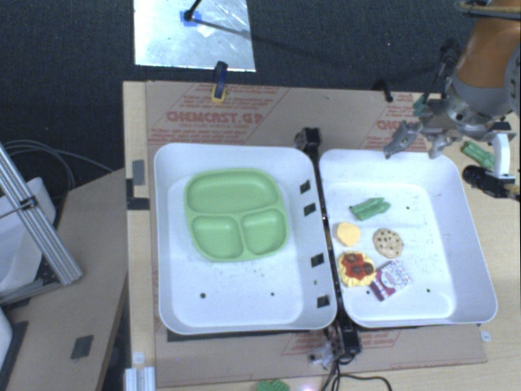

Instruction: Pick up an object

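Camera view: fingers (417, 139) spread, holding nothing, above right bin (464, 243) holding cookie (388, 242).

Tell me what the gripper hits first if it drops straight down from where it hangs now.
Probably the back rim of the right bin or the bare floor just inside it. The gripper hangs over that far edge, well short of the green toy. Depth is unclear.

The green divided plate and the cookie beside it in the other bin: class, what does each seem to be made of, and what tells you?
Green divided plate: probably moulded plastic, with an even pale green colour, rounded compartment edges and a soft sheen.
Cookie: likely a plastic or rubber toy, uniformly tan with neat dark spots; too small to be sure.
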Robot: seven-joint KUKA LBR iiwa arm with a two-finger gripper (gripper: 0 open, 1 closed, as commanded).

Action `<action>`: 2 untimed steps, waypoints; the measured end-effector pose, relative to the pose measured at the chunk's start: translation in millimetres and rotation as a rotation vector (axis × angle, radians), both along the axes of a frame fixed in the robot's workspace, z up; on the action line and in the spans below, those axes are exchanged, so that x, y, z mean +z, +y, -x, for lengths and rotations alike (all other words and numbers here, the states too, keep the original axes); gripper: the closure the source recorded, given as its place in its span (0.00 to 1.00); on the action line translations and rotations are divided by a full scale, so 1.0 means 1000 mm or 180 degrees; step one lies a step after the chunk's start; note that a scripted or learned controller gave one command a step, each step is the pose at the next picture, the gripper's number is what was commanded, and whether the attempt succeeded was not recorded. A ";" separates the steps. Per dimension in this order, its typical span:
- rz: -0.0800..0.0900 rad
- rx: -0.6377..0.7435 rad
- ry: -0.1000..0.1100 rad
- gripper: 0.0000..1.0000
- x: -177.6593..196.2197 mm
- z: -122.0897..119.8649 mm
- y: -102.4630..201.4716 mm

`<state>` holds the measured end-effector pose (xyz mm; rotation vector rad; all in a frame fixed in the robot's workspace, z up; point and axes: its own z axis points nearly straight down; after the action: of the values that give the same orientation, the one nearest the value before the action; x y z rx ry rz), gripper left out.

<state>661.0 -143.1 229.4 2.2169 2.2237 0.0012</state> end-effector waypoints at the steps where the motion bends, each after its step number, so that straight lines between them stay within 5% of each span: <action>1: -0.0008 -0.0009 0.0031 0.00 -0.100 0.046 0.001; 2: 0.0002 0.0010 -0.0006 0.00 -0.147 0.013 0.001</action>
<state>647.7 -142.3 82.6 2.2123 2.2259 0.0024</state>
